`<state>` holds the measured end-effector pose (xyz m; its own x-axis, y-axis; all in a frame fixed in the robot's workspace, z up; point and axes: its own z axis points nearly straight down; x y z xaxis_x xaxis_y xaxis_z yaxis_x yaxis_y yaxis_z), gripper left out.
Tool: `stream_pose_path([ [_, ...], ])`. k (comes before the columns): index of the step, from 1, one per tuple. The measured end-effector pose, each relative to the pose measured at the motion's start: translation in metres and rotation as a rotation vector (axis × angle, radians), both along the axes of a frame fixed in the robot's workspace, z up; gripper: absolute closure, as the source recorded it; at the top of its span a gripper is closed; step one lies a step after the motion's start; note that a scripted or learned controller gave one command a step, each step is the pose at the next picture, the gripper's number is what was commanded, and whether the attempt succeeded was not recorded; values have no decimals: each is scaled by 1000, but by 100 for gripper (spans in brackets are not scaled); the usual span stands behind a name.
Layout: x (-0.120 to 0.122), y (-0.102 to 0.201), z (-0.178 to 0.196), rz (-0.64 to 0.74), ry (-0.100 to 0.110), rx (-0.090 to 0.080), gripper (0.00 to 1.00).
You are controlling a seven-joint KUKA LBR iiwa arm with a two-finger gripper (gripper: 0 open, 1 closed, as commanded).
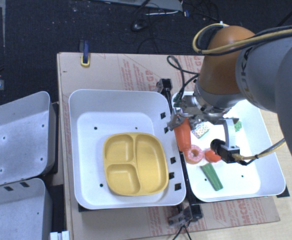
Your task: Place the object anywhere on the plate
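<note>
Arm (246,69) hangs over right bin (266,184); yellow plate (136,163) sits in left bin (86,134). Gripper (198,119) state: cannot tell. Orange carrot-like object (184,136) lies at the bin's left edge. You should centre over it before descending.

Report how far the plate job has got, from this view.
Done: nothing visibly; the yellow plate in the left bin bears no object. In hand: the gripper sits low in the right bin, above the orange carrot; whether it grips anything I cannot tell. Left: carry an object, perhaps the carrot, pink ring or green block, onto the plate.
</note>
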<state>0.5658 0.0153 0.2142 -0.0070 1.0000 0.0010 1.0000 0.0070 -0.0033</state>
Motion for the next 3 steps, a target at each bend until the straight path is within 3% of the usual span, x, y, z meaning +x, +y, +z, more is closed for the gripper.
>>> stream_pose_path([
  [2,-18,122,25,2,-4,1,100],
  [3,-17,118,24,-5,-3,-1,0],
])
